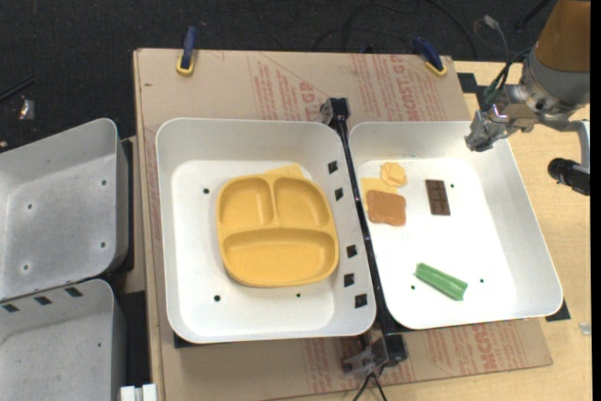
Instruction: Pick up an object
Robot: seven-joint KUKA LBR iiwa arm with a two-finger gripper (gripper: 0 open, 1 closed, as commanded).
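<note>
From the left, we see a yellow divided tray (278, 231) lying flat in the left bin (178, 202), filling most of its floor. Across the black divider, the right bin (526, 230) holds four small pieces: a pale yellow lump (392, 173) near the divider, a tan slab (386, 208) just below and almost touching it, a dark brown bar (438, 196) a little to their right, and a green bar (441, 281) lying at a slant toward the near edge, well apart from the rest.

At the far right, the arm reaches in over the bin's back right corner, its gripper (482, 134) above the rim and clear of all four pieces; we cannot tell from this angle whether it is released or clenched, and nothing shows in its grasp.

We judge the green bar the likeliest pick: it looks light, stiff and smooth, perhaps plastic play food, and may slip if pinched near an end. Taking it across its narrow width at mid-length, with the jaws turned square to its slant, seems soundest. The tan slab looks thin and flat, harder to get under.
</note>
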